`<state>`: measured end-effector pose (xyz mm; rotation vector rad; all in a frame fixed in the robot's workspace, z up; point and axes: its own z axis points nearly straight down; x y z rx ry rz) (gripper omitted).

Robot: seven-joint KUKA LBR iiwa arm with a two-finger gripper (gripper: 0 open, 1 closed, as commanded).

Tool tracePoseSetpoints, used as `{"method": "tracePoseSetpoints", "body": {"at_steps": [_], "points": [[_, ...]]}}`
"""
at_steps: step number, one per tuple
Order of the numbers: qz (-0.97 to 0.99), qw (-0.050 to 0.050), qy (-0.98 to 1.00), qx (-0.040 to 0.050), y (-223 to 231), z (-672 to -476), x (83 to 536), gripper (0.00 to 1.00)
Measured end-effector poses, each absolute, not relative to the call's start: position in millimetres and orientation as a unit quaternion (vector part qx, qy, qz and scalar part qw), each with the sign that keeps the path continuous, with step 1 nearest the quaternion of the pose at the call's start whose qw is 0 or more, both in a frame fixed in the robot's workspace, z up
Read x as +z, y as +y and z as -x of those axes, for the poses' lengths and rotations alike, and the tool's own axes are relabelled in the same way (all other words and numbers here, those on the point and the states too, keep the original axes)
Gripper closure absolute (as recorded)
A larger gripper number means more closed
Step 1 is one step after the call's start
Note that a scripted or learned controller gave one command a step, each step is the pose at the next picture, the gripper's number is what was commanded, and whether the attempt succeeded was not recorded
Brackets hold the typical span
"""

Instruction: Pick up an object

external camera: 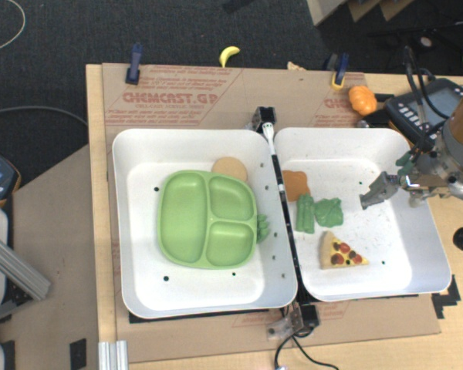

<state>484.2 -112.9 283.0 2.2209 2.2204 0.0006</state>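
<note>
The gripper (376, 192) hangs over the right-hand bin (417, 280), near its right wall, with the arm (455, 141) reaching in from the right; whether its jaws are spread or pressed together I cannot tell, since they merge into one grey wedge from this angle, and nothing shows between them. No object has been lifted yet, so the step in hand looks like the approach and the choice of target. The nearest candidates lie to the left of the gripper in the same bin: a green leafy toy (319, 213) close to the middle divider, an orange-brown block (295, 184) just above it and touching or nearly touching it, and a pizza slice (339, 253) lower down, a little apart from the rest. The pizza slice seems the cleanest pick because it lies alone on bare white floor, though it is flat and may be hard to pinch; the green toy is bulkier and probably easier to close on, but the block beside it could get nudged. To do this well, I would centre over a single item, turn the wrist so the jaws cross its narrow side, and go straight down before closing. The green divided plate (207, 219) and a tan round piece (230, 168) sit in the left bin (135, 230), well apart and a longer reach
</note>
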Motion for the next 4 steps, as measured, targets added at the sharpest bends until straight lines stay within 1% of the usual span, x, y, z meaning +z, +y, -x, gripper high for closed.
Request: {"method": "tracePoseSetpoints", "body": {"at_steps": [1,2,3,4], "points": [[-0.705,0.003,0.709,0.0028,-78.8,-480.2,351.7,0.0],[-0.706,0.002,0.708,0.0019,-51.2,-479.9,407.4,0.0],[-0.706,0.002,0.708,0.002,-32.7,-479.8,438.3,0.0],[-0.707,0.001,0.707,0.0006,-33.5,-479.7,436.8,0.0]]}}
